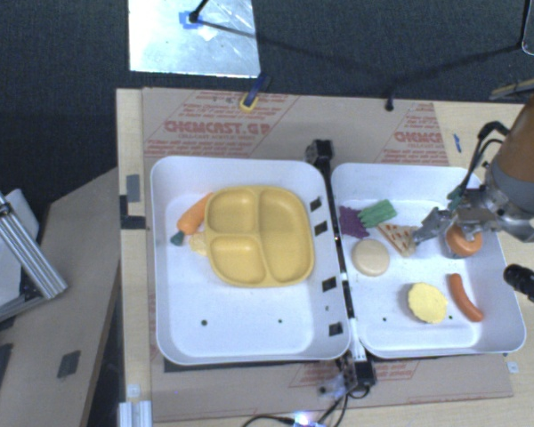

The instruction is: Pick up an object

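Two shallow white bins side by side on a cardboard-covered bench (249,123): left bin (173,265) and right bin (498,327), meeting at a black hinge strip down the middle.

KUKA arm (527,163) reaching in from the right over the right bin's far right corner, orange band above the grey wrist.

Yellow divided plate (249,237) lying flat in the left bin, three compartments, nothing seen in them.

Gripper (432,228) low over the right bin's upper middle, fingers pointing left toward the waffle-patterned wedge (397,236); fingertips just beside or perhaps touching that wedge, too blurred to settle. Cannot tell how far the jaws stand apart, nor whether anything sits between them.

Toy carrot (193,214) tucked against the plate's upper left edge, green top pointing down-left.

Orange round piece (464,242), possibly a doughnut, directly under the wrist, partly hidden.

Pale round bun (370,257) just below-left of the wedge.

Yellow lumpy piece (426,302), corn-like, near the right bin's front.

Red sausage (464,296) just right of the yellow piece, slanted.

Green block (376,212) beside a purple piece (351,221), both near the right bin's left wall.
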Motion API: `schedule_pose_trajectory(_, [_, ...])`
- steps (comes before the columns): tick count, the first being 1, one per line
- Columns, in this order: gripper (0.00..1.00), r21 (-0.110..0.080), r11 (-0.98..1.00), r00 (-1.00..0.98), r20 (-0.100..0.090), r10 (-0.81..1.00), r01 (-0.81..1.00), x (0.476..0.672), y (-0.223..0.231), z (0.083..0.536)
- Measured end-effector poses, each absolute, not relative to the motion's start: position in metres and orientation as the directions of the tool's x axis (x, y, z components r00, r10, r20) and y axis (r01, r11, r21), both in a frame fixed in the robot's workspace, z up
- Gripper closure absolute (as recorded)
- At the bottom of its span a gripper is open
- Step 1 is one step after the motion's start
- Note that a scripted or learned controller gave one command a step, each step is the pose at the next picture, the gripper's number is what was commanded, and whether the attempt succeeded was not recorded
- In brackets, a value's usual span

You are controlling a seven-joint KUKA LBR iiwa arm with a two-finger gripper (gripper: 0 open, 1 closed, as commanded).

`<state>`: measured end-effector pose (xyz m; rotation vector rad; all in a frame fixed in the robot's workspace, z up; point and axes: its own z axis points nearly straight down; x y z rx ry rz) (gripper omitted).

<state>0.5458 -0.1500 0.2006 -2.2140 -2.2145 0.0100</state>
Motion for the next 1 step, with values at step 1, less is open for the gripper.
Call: schedule_pose_trajectory(1, [0.00, 0.001, 0.003, -0.003, 0.000, 1.000, 1.000, 0.5488, -0.1498, 0.2070])
